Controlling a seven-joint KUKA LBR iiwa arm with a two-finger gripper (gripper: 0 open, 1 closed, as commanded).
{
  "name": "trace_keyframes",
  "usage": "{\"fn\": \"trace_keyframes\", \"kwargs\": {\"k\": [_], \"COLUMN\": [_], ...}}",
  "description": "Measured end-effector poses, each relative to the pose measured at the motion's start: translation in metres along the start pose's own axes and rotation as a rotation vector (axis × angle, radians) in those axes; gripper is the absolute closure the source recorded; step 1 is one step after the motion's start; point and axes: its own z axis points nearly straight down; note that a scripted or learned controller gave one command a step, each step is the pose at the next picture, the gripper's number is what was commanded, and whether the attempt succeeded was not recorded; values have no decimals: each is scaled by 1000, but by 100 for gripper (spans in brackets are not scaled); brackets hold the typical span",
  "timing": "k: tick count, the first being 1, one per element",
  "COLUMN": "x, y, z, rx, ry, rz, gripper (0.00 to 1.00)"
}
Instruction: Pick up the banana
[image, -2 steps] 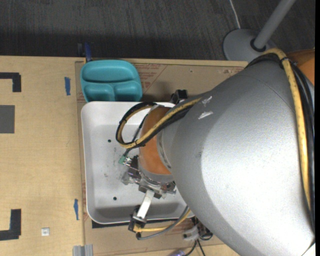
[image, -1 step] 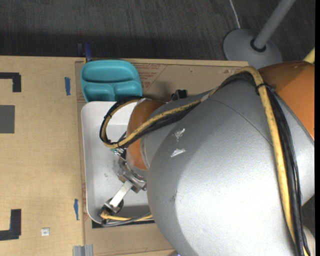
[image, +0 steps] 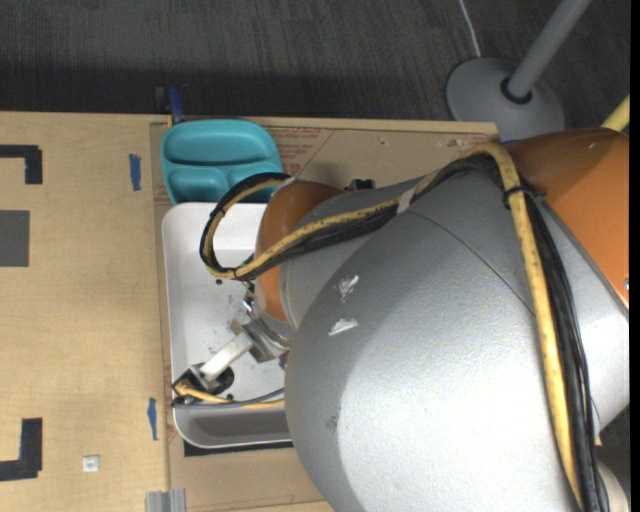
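Over the white bin (image: 188, 300) the grey arm (image: 430, 340) masks most of its floor — which way the banana lies from the jaws, and whether they are parted or clenched, cannot be told.

Arm (image: 450, 330) covers white bin (image: 190, 300) (mostly).

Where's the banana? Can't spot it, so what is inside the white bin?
In the white bin, the uncovered left strip shows bare floor; a teal tray sits at its far rim. The grey arm covers the rest, hiding whatever lies beneath.
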Motion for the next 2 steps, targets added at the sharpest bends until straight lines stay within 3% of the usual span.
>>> {"fn": "trace_keyframes", "kwargs": {"k": [1,2], "x": [0,-6], "y": [-1,-6], "z": [-10,37], "rx": [2,1], "ry": [-1,6], "rz": [-2,-206], "gripper": [100,100]}}
